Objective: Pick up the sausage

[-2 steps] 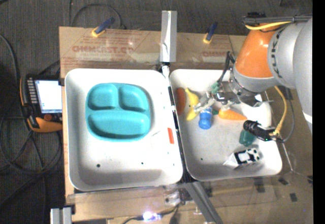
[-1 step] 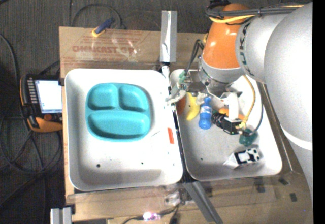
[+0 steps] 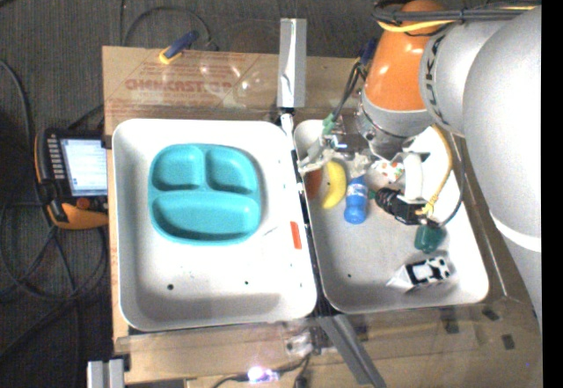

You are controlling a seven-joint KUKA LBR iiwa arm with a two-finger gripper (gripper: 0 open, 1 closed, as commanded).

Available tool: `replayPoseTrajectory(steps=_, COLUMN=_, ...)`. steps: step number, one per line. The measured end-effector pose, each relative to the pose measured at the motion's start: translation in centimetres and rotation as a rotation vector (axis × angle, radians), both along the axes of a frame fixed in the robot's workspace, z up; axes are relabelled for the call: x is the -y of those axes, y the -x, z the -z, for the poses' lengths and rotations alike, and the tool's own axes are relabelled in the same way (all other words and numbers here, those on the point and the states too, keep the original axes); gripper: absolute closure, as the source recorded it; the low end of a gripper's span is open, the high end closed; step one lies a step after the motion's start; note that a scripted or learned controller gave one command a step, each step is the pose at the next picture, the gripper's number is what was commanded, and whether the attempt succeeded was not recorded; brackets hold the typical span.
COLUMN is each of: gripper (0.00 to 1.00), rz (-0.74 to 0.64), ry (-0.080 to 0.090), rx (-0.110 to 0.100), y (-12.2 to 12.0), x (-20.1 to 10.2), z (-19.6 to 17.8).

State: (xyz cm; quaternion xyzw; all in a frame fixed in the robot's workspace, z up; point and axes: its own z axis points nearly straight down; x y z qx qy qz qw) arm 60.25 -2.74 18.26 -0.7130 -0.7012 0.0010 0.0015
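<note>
Board (image 3: 189, 83) with faint, unreadable red lettering

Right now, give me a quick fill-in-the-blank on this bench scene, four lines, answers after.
1. The turquoise divided plastic tray lies in the ____ bin.
2. That tray has ____ compartments.
3. The yellow banana lies in the ____ bin.
4. Right beside the banana stands a small ____ bottle.

Answers: left; three; right; blue

Divided plate (image 3: 208, 193) lies in left bin (image 3: 132, 289). Right bin (image 3: 369, 285) holds banana (image 3: 334, 185), bottle (image 3: 354, 202) just right of it, cow toy (image 3: 431, 271) toward the near-right corner. Tablet (image 3: 77, 168) left of bins.
</note>
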Motion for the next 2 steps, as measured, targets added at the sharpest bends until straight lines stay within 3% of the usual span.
replayPoseTrajectory(steps=1, gripper=0.00, rz=0.043, ry=0.000, rx=0.000, y=0.4, x=2.9, z=0.0)
replayPoseTrajectory(steps=2, gripper=0.00, rz=0.011, ry=0.001, rx=-0.001, y=1.9, x=-4.6, z=0.0)
